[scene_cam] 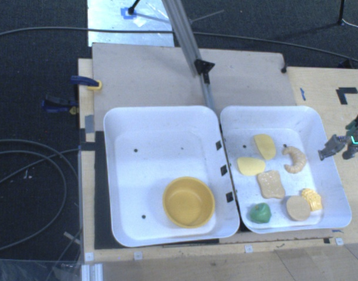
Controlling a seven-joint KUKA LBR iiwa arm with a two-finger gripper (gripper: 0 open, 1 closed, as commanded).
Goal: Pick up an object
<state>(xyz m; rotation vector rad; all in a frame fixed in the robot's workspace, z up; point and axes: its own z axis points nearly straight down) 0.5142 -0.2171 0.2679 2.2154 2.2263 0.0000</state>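
Note:
The right bin holds several small food-like items. Among them are a pale yellow wedge, a yellow slab, a tan croissant, a square cracker, a green lump, a round tan disc and a small yellow ridged piece. A yellow bowl stands upright in the left bin. My gripper hovers at the right bin's right rim, beyond the croissant. It is open, with nothing between its fingers.
A slanted metal pole runs from the top down to the gap between the bins. Clamps sit at the bench's left edge. Black cables lie on the floor to the left.

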